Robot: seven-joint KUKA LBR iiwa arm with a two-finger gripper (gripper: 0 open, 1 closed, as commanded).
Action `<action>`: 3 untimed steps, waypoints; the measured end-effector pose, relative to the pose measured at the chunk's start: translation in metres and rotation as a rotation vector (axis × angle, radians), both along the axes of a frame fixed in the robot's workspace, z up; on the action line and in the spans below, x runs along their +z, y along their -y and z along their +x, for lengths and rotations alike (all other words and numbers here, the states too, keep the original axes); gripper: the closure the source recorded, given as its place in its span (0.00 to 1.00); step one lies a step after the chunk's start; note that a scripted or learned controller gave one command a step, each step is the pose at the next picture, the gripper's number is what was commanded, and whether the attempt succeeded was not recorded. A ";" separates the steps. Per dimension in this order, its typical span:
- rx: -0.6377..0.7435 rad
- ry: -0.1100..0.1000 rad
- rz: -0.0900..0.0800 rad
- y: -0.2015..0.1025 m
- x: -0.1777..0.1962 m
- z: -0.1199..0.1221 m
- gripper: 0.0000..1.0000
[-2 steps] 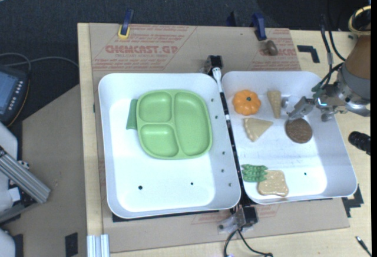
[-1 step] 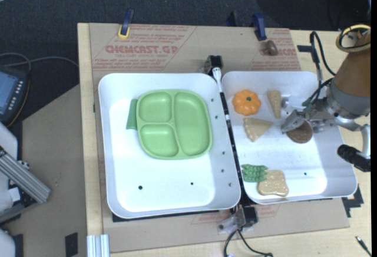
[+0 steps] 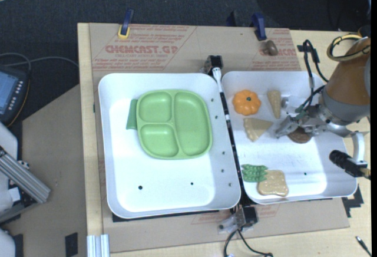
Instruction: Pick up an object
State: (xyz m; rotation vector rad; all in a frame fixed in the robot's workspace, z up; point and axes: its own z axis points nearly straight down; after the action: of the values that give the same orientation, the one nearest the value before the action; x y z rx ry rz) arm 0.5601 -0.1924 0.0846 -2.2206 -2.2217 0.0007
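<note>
- Two shallow white bins sit side by side on the bench: the left bin [image 3: 118, 150] and the right bin [image 3: 306, 182].
- Left bin has a green divided plate [image 3: 174, 123] with three compartments, lying toward the back half, flat.
- Right bin holds the small stuff: a little orange pumpkin [image 3: 246, 102] near the back left corner, a pale wedge [image 3: 274, 102] just beside it to the right, and a bigger tan wedge [image 3: 257, 128] in front of the pumpkin.
- Near the front edge of the right bin there's a green leafy piece [image 3: 254, 172] touching a toast-shaped slice [image 3: 273, 184].
- The arm comes in from the right, and the gripper [image 3: 288, 124] is low in the right bin, just right of the tan wedge, with a brown round thing [image 3: 300, 137] right under it.
- Honestly can't tell if the fingers are open or closed, too much clutter there.
</note>
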 end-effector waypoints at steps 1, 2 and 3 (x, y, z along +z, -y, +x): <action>-0.001 0.010 -0.004 0.002 0.015 0.002 1.00; 0.000 0.008 -0.003 0.004 0.079 0.003 1.00; 0.000 0.010 -0.004 0.011 0.142 0.004 1.00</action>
State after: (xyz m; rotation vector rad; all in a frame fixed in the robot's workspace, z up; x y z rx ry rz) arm 0.5638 -0.2037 0.2264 -2.2275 -2.2290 -0.0053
